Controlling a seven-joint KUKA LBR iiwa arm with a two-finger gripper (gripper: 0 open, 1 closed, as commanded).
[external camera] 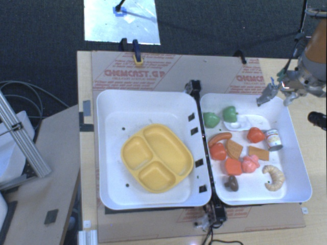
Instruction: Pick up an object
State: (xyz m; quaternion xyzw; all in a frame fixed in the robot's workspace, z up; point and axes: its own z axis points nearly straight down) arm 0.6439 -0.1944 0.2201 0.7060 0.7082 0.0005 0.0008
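Toy foods lying loose in right bin [296, 137]: green pieces [212, 119] at 11 o'clock, croissant [274, 177] at 5, small can [273, 139] at 3.

tray [157, 158] in left bin [110, 137], toys [240, 152] in right

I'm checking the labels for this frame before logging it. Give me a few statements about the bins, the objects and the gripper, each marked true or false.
1. The yellow tray lies in the left bin. True.
2. The gripper holds the croissant. False: the croissant lies in the right bin, and the gripper is open above that bin's far corner.
3. The small can lies beside the red pepper. True.
4. The toy food is piled in the yellow tray. False: it is in the right bin.
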